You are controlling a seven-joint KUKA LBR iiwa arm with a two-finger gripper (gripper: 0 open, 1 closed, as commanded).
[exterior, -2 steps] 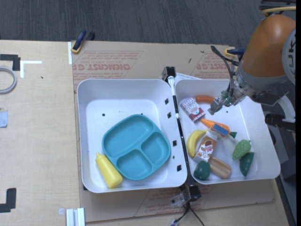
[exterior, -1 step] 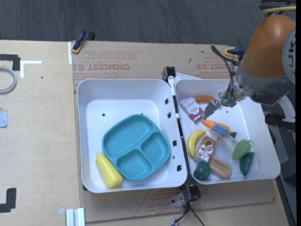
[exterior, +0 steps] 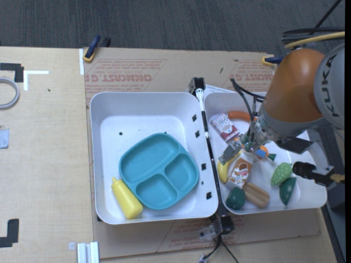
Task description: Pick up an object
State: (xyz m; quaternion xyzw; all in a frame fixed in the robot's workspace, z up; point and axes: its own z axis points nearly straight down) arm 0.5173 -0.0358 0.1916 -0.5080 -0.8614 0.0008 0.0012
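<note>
My gripper (exterior: 235, 151) hangs low in the right bin (exterior: 307, 204), under the orange wrist band, over the bin's left-middle part. Directly below it lies a small white and orange carton (exterior: 239, 173), with a yellow banana (exterior: 222, 172) at the carton's left. A red and white packet (exterior: 224, 126) lies just behind the gripper. From this slant I cannot make out whether anything is in the gripper's grasp.
The right bin also holds an orange stick (exterior: 238, 115), a brown roll (exterior: 258, 195), a dark green piece (exterior: 236, 199), light green grapes (exterior: 282, 173) and a green pepper (exterior: 287, 190). The left bin (exterior: 104, 147) holds a teal divided plate (exterior: 159, 171) and a yellow bottle (exterior: 126, 198).
</note>
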